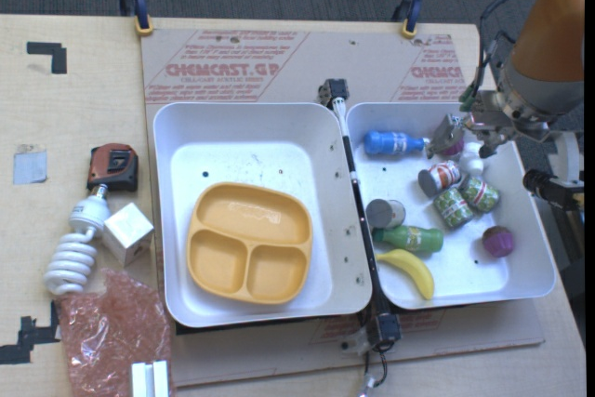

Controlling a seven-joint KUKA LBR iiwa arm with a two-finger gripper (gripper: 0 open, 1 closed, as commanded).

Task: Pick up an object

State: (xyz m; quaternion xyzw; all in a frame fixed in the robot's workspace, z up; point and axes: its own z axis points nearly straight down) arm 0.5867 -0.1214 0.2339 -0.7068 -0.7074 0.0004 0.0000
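My gripper [468, 138] hangs low over the far right part of the right bin [535, 228], under the grey wrist and orange band. A small dark purple object [449, 143] sits right at its tip, and I cannot tell whether it is held. A blue bottle [392, 143] lies just left of it. Below are a red-and-white can [442, 176], two green cans [454, 207] [481, 193], a purple ball [498, 242], a grey can [384, 214], a green bottle [414, 239] and a banana [409, 271].
The left bin [177, 200] holds a yellow divided plate [249, 242]. On the bench to the left lie a tape measure [112, 167], a spiral light bulb [79, 242], a white cube [128, 228] and a pink bag [112, 330]. Two clamps [137, 9] [407, 14] grip the board's far edge.
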